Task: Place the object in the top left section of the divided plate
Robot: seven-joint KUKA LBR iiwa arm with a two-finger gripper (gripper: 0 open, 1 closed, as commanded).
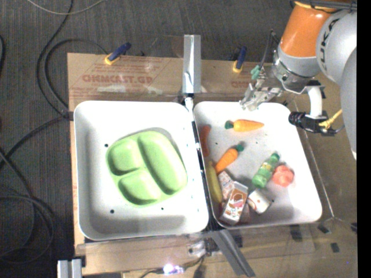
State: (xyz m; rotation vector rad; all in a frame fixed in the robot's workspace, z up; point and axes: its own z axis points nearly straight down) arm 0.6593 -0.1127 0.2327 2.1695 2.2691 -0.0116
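Observation:
A green divided plate lies in the left white bin, its sections bare. The right bin holds the loose objects: an orange carrot near the top, a second carrot below it, a green bottle, a pink round fruit, small cartons and a yellow banana-like piece. My gripper hangs over the right bin's far rim, above and slightly right of the top carrot, with nothing seen between its fingers.
A metal post stands at the back between the bins. Blue and yellow clamps hold the cardboard base. A black cable fitting juts by the right bin's far right corner. Cables run over the floor at left.

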